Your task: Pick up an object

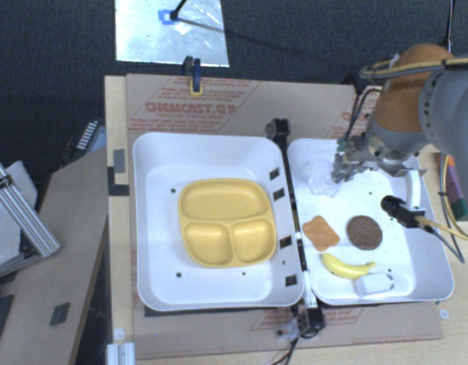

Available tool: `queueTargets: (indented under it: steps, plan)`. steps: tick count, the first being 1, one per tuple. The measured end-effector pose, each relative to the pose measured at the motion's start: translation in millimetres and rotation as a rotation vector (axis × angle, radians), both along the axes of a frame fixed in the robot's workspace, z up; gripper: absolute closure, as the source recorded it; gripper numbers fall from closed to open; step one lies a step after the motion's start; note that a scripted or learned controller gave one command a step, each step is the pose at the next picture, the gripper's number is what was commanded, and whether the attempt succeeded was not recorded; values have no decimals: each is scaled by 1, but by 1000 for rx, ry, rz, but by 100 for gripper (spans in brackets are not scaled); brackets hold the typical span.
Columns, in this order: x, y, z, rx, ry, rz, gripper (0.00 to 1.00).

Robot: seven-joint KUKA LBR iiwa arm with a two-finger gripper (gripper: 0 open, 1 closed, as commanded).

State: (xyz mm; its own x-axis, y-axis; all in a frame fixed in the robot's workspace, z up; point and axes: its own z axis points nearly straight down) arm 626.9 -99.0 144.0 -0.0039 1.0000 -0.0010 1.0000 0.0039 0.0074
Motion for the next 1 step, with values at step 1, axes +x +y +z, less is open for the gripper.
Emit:
queueTargets:
  steps: [1]
  plan:
    - [-5,-5,48,0,1,-3,100]
